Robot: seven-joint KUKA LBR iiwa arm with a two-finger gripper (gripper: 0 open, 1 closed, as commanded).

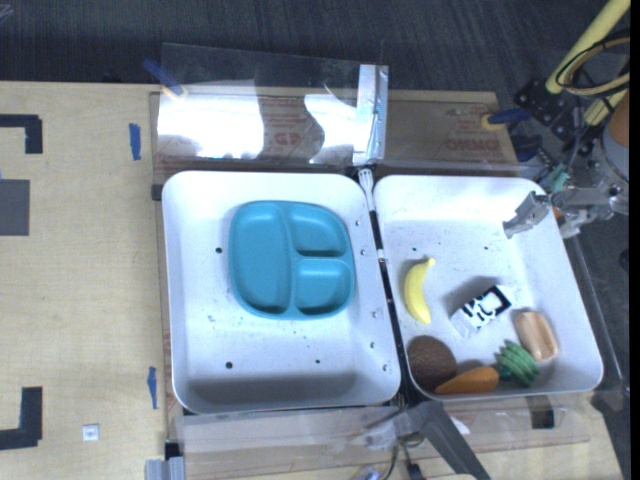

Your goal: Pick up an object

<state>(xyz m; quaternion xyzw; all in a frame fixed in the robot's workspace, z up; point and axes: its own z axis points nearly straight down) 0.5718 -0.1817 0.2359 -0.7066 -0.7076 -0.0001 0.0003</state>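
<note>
I'm seeing two white bins (190, 368) sitting on a tan bench (70, 298); the gripper (530, 213) is hovering over the right bin's rim, state unclear.

The left bin (190, 268) holds a divided tray (292, 258). In the right bin (450, 208), a banana (417, 289) lies left of a small box (481, 308); a hot dog (537, 334) sits right of the box. Nearer the front rim lie a kiwi (431, 360) and a carrot (478, 377).

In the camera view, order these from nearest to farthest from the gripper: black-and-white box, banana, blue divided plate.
From the gripper, at the right bin's far right corner:
1. Black-and-white box, mid right bin.
2. Banana, right bin's left side.
3. Blue divided plate, left bin.
</note>
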